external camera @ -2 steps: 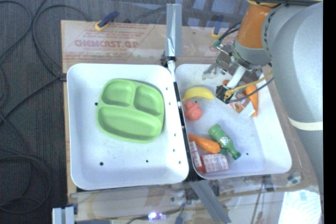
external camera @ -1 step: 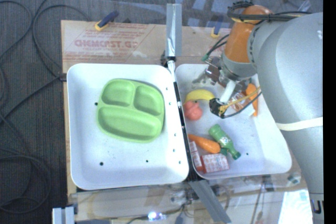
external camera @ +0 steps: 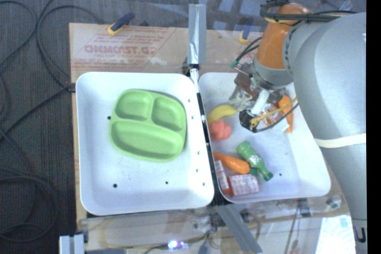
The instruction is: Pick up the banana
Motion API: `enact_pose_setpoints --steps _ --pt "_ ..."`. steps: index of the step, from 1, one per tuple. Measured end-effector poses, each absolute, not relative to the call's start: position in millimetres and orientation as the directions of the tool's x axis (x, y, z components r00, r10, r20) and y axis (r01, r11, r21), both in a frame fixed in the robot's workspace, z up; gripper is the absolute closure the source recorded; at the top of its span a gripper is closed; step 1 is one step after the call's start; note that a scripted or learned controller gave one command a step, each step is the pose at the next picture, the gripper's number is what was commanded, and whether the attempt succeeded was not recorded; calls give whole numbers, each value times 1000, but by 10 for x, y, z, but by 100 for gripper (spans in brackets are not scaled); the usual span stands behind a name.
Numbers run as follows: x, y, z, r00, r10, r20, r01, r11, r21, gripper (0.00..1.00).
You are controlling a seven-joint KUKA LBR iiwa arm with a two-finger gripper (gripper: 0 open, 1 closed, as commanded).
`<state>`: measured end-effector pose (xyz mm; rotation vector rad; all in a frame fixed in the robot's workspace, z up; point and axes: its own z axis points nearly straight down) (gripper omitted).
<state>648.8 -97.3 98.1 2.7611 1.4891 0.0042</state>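
Note:
The yellow banana [external camera: 221,112] lies near the left wall of the right bin [external camera: 309,157], just above a pink-red round fruit [external camera: 220,129]. My gripper [external camera: 242,98] hangs low over the bin's upper middle, right next to the banana's right end. Whether it touches the banana is hidden by the wrist.
The right bin also holds an orange carrot [external camera: 233,163], a green bottle [external camera: 254,159], a red and white packet [external camera: 237,184] and an orange piece [external camera: 287,111] at the right. A green divided plate [external camera: 149,124] sits in the left bin [external camera: 101,187]. The big grey arm covers the right side.

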Motion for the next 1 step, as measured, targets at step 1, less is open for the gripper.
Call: enact_pose_setpoints --steps 1 --pt "6487 -973 980 549 836 0 836 -549 5 0"
